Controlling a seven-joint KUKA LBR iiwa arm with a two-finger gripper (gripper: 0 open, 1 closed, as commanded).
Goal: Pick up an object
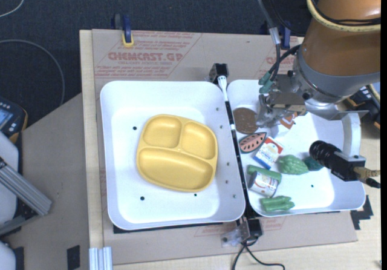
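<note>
Whether the gripper (pixel 270 118) is released or clenched cannot be told: its tip is a blur of grey metal low over the far part of the right bin (pixel 326 200), and nothing shows plainly in its grasp.

Nearest it are a brown disc (pixel 244 119), lying flat just to its left by the bin's left wall, and a red-and-white piece (pixel 288 120) just beside it on the right, partly hidden by the wrist.

Toward the near edge, the same bin holds a watermelon slice (pixel 252 141), pink with dark seeds and a green rind, then a blue-and-white carton (pixel 268 154), a green leafy toy (pixel 292 164) with something teal touching its right side, a can (pixel 263 182) on its side, and a green pod (pixel 277 204) at the near rim. These lie close together, several touching.

The left bin (pixel 115 141) holds a yellow plate (pixel 177 152) with three compartments, lying flat near its middle.

Both bins rest on a brown board (pixel 151 57) with a blue clamp (pixel 127 28) at its far edge.
</note>
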